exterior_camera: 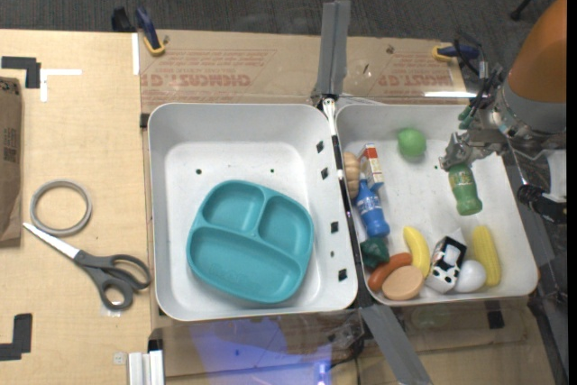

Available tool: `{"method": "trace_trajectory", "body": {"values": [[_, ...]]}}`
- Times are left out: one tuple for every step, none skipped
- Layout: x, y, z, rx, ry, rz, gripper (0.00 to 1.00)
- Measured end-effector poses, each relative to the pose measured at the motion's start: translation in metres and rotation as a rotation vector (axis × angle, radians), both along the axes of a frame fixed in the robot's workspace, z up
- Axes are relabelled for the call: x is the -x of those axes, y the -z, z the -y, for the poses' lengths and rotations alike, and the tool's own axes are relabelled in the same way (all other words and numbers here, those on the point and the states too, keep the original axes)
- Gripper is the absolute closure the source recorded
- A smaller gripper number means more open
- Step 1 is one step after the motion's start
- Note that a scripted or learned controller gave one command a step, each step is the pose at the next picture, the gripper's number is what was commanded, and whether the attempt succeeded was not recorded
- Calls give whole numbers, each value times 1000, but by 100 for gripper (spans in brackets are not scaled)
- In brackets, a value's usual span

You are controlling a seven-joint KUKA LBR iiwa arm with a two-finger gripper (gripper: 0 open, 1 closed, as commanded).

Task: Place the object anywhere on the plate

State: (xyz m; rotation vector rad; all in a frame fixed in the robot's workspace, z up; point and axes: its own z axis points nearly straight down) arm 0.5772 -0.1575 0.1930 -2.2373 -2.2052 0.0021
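Note:
A teal divided plate (236, 270) lies in the left bin (171, 194) with nothing on it. A green bottle (466, 192) is in the right bin (424, 180), near its right wall, cap end pointing up the view. My gripper (460, 156) is right over the bottle's cap end, at or touching it. Whether the bottle is gripped cannot be told from this angle. The arm with its orange band (541, 59) comes in from the upper right.
The right bin also holds a green ball (411, 142), a blue bottle (371, 214), a banana (416, 248), a corn cob (485, 252), a black-and-white toy (446, 261) and a brown bun (403, 282). Scissors (99, 266) and a tape roll (60, 206) lie on the bench at left.

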Motion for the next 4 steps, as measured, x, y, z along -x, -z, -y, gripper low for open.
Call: {"method": "trace_trajectory", "body": {"values": [[-19, -33, -104, 0, -84, 0, 100], [28, -97, -170, 1, -238, 0, 100], [44, -57, -253, 1, -57, -3, 100], [44, -57, -253, 1, -56, -2, 0]]}}
